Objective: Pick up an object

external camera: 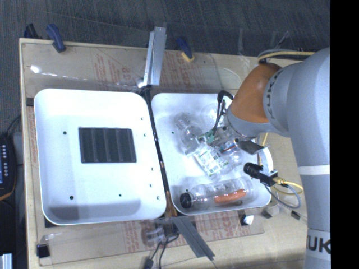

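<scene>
Still early — gripper (216, 140) low in right bin (168, 150), among clear plastic items (207, 158); grip state cannot be told. Clear bottle (216, 195) lies along the bin's near edge — nothing visibly lifted.

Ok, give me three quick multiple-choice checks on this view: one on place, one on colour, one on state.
1. The clear plastic bottle with the black cap lies in:
A. the left bin
B. the right bin
C. the bare bench

2. The band above the arm's wrist is:
A. orange
B. blue
C. green

3. The bottle is:
A. standing upright
B. lying on its side
C. lifted off the bin floor

Answers:
1. B: it rests along the near wall of the right shallow white bin.
2. A: the band shows orange against the grey arm.
3. B: its length runs flat along the bin floor, its cap pointing left.
</scene>
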Action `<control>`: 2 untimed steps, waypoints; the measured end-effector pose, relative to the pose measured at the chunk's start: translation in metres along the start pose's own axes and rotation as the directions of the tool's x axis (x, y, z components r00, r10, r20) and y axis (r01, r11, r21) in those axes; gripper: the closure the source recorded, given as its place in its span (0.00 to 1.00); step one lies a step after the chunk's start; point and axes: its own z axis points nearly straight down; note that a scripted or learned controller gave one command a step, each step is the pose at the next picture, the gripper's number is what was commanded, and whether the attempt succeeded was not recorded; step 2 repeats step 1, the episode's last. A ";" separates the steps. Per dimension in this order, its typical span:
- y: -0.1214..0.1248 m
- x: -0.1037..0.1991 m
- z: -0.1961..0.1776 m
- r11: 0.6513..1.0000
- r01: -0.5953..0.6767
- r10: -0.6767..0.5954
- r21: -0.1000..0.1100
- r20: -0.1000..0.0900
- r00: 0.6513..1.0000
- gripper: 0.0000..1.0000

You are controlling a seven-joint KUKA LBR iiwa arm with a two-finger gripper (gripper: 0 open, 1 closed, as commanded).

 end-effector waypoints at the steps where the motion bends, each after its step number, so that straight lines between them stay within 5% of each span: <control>1: -0.009 0.035 -0.001 0.983 0.183 -0.183 -0.002 0.001 0.983 0.00; 2: -0.009 0.035 -0.001 0.983 0.183 -0.183 -0.002 0.001 0.983 0.00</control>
